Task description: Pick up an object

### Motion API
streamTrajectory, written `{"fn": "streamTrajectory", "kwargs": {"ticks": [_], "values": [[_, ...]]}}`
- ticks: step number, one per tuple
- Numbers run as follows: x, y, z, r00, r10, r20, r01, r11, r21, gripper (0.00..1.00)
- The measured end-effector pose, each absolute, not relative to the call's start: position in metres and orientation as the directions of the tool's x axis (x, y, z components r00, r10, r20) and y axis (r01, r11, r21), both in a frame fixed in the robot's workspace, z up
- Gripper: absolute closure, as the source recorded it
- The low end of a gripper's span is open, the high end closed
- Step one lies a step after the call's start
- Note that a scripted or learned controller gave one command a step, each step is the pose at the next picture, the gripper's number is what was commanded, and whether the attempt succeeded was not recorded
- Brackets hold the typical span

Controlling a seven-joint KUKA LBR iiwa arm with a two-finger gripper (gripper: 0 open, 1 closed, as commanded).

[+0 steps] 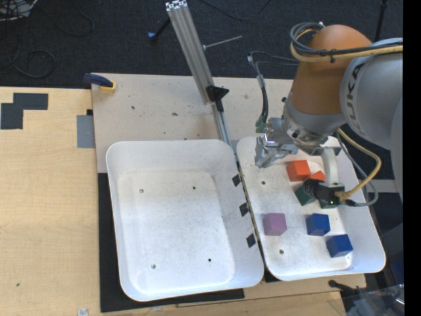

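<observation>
Robotics lab: industrial arm (342,78) over a plywood surface (151,107) with two white bins (131,157), aluminium extrusion post (191,45) clamped at the back, loose cables (26,18) on dark carpet (99,25), small coloured test blocks (318,224).

The arm (342,84) is cut off by the picture's edge at 3 o'clock. Its wrist covers the right bin's (289,268) rim at 12 o'clock. The gripper (268,151) is too small and dim to read. The green block (304,194) is partly hidden behind a black fitting (327,195); the orange block (299,170) is overlapped by the white bracket (329,166).
</observation>
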State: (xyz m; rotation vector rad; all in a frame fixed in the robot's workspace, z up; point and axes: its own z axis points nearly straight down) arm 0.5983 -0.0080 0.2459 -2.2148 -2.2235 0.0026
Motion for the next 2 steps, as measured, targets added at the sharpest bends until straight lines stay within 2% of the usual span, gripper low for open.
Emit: {"fn": "streamTrajectory", "kwargs": {"ticks": [1,2], "values": [[0.618,0.042,0.251,-0.003,1.0,0.0,1.0,0.003,-0.001,1.0],[0.633,0.095,0.234,-0.004,1.0,0.001,1.0,0.004,-0.003,1.0]]}}
